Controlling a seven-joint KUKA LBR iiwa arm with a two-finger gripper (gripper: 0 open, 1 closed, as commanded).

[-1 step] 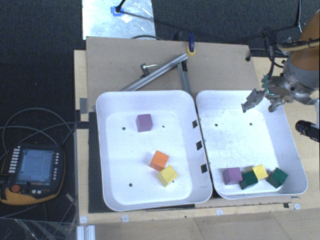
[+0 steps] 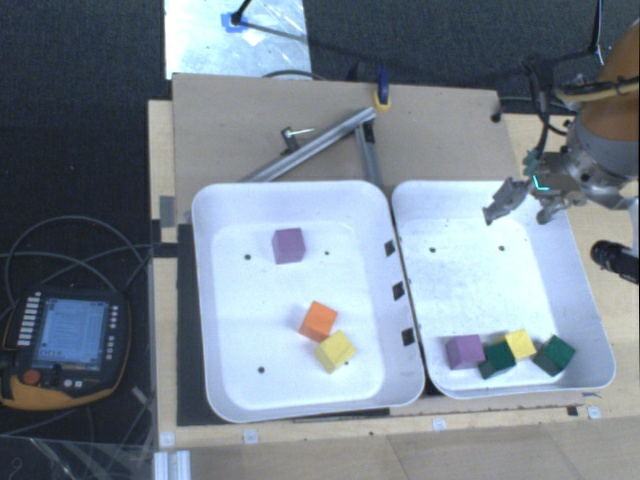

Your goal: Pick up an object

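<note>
The gripper (image 2: 527, 204) hangs over the far right corner of the right bin (image 2: 500, 268), and its two fingers (image 2: 500, 203) are spread apart with nothing between them. They touch no block. The arm (image 2: 610, 118) comes in from the right side, and most of it is cut off by the edge of the picture, so you see just the grey wrist and a bit of the orange band. The fingers are small and a bit blurry. In the right bin, four blocks sit close together along the near wall: a purple block (image 2: 464, 350), a dark green block (image 2: 496, 359), a yellow block (image 2: 520, 344) and another green block (image 2: 554, 354). They are well apart from the gripper. The left bin (image 2: 230, 368) holds a purple cube (image 2: 288, 245) near the back, and an orange cube (image 2: 318, 320) touching a yellow cube (image 2: 336, 351) nearer the front. The two white bins sit side by side on a brown bench (image 2: 440, 118). A metal rod (image 2: 310, 146) lies tilted behind the bins. The floor around is dark carpet (image 2: 80, 88). A hand-held screen (image 2: 65, 338) with a cable lies on the floor to the left, and a shiny sheet (image 2: 235, 23) lies on the floor at the back.
</note>
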